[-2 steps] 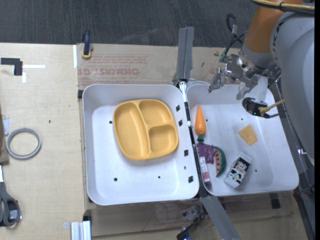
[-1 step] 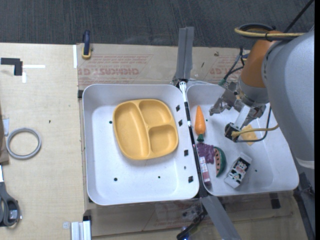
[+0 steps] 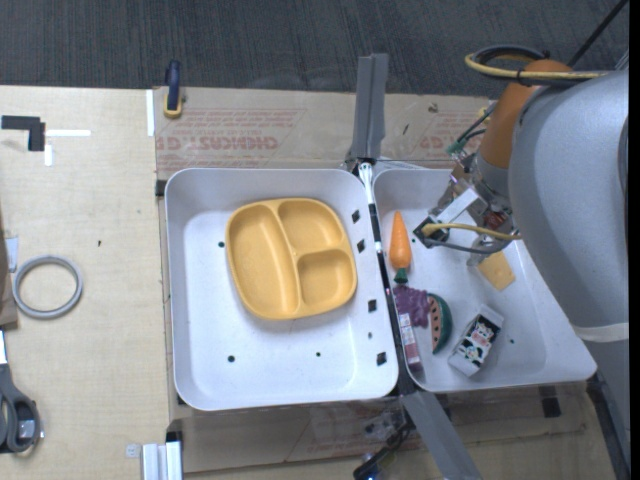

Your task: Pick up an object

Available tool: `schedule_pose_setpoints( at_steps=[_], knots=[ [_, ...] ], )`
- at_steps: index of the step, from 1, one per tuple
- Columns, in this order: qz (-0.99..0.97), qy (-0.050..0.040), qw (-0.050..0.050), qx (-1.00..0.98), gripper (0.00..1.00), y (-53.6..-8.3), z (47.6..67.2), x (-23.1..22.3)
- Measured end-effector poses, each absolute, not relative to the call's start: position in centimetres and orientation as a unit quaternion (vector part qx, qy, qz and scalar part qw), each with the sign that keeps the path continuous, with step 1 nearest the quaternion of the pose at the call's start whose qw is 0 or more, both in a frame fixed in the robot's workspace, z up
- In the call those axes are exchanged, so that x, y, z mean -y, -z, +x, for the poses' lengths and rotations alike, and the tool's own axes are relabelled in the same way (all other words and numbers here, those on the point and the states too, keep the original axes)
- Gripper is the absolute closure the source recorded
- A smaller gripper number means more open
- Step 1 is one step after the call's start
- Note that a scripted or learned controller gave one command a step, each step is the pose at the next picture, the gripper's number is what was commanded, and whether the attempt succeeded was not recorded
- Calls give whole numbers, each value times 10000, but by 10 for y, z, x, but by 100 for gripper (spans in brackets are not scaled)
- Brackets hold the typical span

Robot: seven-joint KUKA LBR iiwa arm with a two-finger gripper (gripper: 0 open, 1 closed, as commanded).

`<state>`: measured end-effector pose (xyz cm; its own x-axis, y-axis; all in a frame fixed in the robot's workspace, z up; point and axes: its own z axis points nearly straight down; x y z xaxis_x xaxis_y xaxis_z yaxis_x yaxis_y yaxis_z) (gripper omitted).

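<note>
My gripper (image 3: 478,211) hangs over the far part of the right bin (image 3: 555,353), under the grey arm with its orange band. An orange carrot (image 3: 400,240) lies to its left by the bin's left wall. A tan block (image 3: 497,271) sits just in front of the gripper. Nearer the front lie a purple bunch of grapes (image 3: 409,302), a watermelon slice (image 3: 440,323) and a small black-and-white milk carton (image 3: 476,342). I see nothing held by the gripper.
A yellow divided plate (image 3: 292,258) lies in the left bin (image 3: 200,368). On the bench to the left are a grey ring (image 3: 45,286) and scissors (image 3: 18,420). The arm's bulk covers the right bin's right side.
</note>
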<state>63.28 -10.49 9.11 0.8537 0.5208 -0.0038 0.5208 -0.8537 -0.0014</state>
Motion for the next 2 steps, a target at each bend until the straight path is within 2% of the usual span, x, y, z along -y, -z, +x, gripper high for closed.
schedule_pose_setpoints(
  at_steps=[1, 2],
  knots=[
    [-9845, -18, 1, 1755, 0, -91, 650, 149],
    [-9839, -35, -2, 1788, 100, -100, 650, 148]
  ],
)
